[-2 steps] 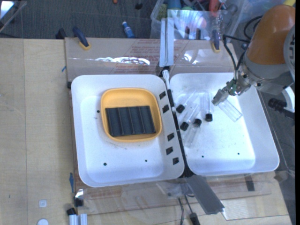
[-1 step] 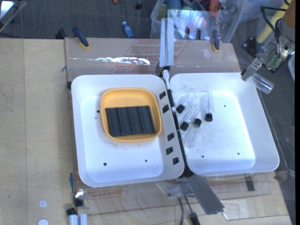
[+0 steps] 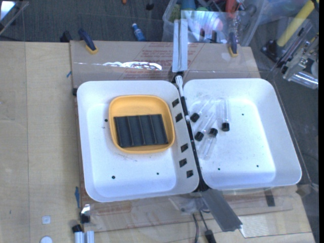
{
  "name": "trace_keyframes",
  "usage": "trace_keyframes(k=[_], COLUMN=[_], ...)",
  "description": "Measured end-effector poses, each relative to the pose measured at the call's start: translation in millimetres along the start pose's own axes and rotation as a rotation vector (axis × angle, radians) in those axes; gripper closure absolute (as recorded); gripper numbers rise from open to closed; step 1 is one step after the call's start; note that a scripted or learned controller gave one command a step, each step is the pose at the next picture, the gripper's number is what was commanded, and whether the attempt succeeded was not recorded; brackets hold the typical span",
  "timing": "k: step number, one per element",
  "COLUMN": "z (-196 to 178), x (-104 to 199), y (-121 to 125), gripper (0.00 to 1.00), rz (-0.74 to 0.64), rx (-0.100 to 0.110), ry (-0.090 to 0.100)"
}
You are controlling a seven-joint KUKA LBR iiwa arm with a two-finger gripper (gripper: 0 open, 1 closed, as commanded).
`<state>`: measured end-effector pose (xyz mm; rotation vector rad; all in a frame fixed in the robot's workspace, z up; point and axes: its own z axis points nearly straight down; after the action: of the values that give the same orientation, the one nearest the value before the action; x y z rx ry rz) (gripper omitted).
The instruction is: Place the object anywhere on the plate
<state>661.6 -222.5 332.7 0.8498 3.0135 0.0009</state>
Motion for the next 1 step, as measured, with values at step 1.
trace_keyframes(k=[1], z=[-104.9], x=[0.1], y=[0.5], gripper=[1.00], rz=[-0.253], rx=[-0.001], ry=[-0.001])
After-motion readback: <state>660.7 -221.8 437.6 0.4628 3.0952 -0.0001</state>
